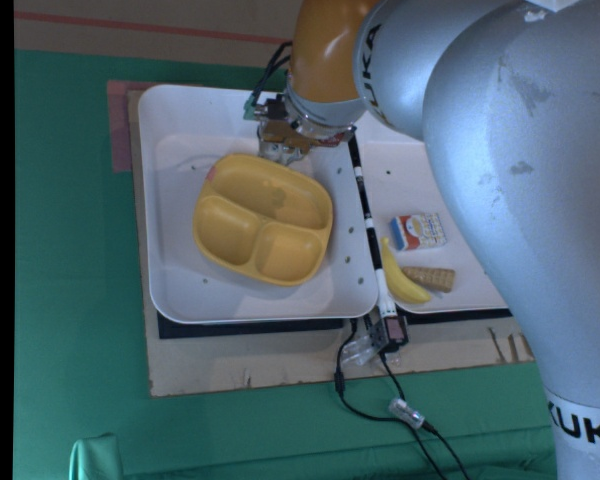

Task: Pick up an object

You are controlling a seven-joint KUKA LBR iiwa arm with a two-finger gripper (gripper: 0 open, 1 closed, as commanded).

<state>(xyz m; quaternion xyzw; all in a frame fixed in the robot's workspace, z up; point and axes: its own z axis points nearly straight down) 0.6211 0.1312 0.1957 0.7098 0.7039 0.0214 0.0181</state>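
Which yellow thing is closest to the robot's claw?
The big yellow divided plate in the left bin: the claw is right at its far edge. The banana lies in the other bin.

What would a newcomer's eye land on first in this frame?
The big grey arm fills the right side, its orange band above the left bin. Next, the yellow divided plate in that bin, with the gripper at its far edge. A banana lies in the right bin.

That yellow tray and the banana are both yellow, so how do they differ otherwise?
The yellow divided tray is broad, flat and split into compartments; the banana is slim and curved. The tray lies in the left bin, under the gripper; the banana lies in the right bin, along its left edge. Both are yellow.
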